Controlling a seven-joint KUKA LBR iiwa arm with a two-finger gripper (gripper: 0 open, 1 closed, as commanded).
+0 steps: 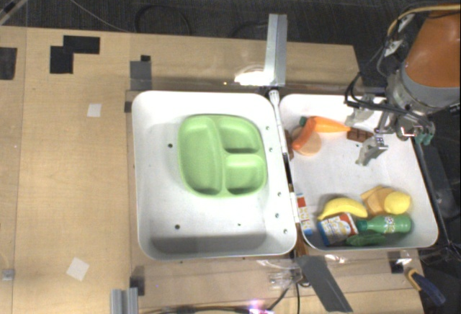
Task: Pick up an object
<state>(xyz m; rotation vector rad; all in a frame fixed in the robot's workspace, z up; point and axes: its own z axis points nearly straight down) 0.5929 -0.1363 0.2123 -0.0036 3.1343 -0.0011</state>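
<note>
tool (369, 150) hangs over right bin (425, 233); bottle (378, 225) label unreadable.

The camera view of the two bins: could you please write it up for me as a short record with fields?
left bin: holds a green divided plate, lying flat near the middle
right bin: holds all the loose items
far left corner of right bin: carrot beside a small orange cup
near edge of right bin: banana, yellow toy, green bottle, small can, bunched together
gripper: above the right bin's far side, right of the carrot, nothing seen between its fingers
</note>
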